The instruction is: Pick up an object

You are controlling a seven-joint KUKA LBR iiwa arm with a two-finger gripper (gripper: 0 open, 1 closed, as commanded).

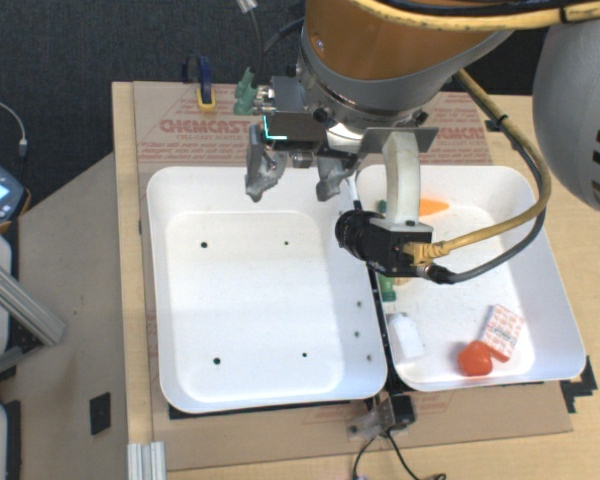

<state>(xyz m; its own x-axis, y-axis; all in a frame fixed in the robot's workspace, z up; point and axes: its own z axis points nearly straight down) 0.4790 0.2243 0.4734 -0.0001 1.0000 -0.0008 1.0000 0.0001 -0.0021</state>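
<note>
My gripper (296, 180) hangs over the back part of the left bin (162, 268), its two grey fingers (263, 173) spread apart and open with nothing between them. The objects lie in the right bin (555, 298). A red ball (475, 360) sits near the front, with a pink and white packet (503, 330) just behind it. A white oblong piece (407, 337) lies by the inner wall, and a green item (387, 288) shows partly under the black camera mount. At the back, an orange piece (433, 208) peeks out beside the arm.
The big orange and grey arm (400, 28) covers the back of both bins. A black unit with a brass fitting and cable (385, 243) hangs over the dividing rims. The bins rest on a cardboard sheet (130, 168). Clamps (204, 80) stand at its back edge.
</note>
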